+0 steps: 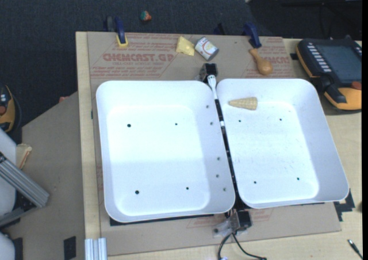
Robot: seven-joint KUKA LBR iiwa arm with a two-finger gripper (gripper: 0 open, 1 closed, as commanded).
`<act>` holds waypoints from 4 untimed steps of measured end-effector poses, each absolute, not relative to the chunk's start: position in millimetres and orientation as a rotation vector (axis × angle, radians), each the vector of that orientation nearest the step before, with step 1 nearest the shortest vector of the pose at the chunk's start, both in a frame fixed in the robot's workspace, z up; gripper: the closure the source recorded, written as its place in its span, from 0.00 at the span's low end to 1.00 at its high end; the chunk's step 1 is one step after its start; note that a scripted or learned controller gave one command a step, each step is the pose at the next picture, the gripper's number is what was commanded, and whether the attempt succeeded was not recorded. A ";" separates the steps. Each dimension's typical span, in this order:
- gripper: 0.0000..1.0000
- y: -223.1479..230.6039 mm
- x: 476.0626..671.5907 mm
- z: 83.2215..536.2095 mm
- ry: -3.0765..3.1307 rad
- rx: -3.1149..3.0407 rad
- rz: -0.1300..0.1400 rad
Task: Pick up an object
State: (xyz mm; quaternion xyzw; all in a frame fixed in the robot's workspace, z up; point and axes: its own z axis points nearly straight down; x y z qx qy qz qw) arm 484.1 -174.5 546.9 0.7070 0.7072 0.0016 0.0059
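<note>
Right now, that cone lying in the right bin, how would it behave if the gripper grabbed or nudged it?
The cone lies on its side, so a nudge would probably roll it in an arc. Its taper could let fingers slip toward the narrow tip. It looks small, likely light.

Two shallow bins, left bin [155,149] and right bin [282,144], of smooth white plastic with a faint sheen, the right one finely speckled. Beneath them a matt tan board [149,57] like cardboard or fibreboard, printed in faded red, with a pale, matt ice-cream cone [244,103] of waffle-like texture lying at the far side of the right bin. On the board's far strip, a yellow wedge [185,46] of dull, foam-like look, a small printed box [206,48] seemingly of paper, and a smooth tan pear-shaped piece [261,62], possibly wood; beyond, rough dark carpet [69,0].
</note>
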 end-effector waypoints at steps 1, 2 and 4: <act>1.00 -174.6 484.7 557.8 2.211 2.208 0.007; 1.00 -174.7 485.4 568.7 2.207 2.204 0.010; 1.00 -231.5 478.1 492.9 2.200 2.226 -0.001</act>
